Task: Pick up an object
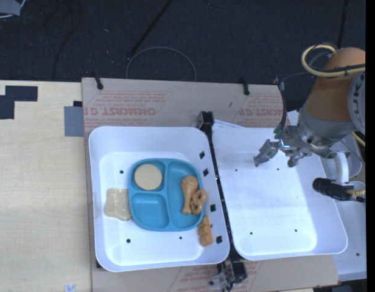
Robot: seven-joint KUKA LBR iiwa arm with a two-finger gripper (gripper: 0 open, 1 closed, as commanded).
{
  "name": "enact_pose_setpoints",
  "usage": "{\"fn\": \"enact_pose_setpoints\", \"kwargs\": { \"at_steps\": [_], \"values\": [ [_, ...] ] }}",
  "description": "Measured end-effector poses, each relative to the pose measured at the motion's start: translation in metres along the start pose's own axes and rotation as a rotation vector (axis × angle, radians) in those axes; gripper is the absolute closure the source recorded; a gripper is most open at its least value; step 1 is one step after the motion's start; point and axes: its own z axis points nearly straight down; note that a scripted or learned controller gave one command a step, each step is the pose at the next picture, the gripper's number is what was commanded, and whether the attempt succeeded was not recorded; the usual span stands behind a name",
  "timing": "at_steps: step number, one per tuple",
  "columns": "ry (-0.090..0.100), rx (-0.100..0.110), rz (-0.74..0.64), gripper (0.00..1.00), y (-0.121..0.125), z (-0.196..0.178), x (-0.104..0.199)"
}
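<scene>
Site: my robotics lab | signs: KUKA arm [333, 96] over twin white bins [102, 157], taped cardboard underlay [175, 105], loose floor cables [157, 56]

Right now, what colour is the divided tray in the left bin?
Blue tray, seen clearly in the camera view.

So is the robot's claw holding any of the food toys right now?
No, nothing is between the fingers of the gripper. It hangs over the right bin, and the toys lie in the left bin, on and beside the blue tray.
</scene>
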Motion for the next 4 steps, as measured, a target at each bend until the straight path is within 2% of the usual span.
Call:
{"fn": "enact_pose_setpoints", "kwargs": {
  "at_steps": [1,2,3,4],
  "values": [
    [-0.002,-0.014,-0.002,0.00,0.003,-0.008,0.000],
    [-0.001,-0.009,-0.001,0.00,0.000,0.035,0.000],
    [-0.001,-0.008,-0.001,0.00,0.008,0.088,-0.005],
    [-0.001,-0.010,0.000,0.00,0.008,0.108,-0.003]
  ]
}}
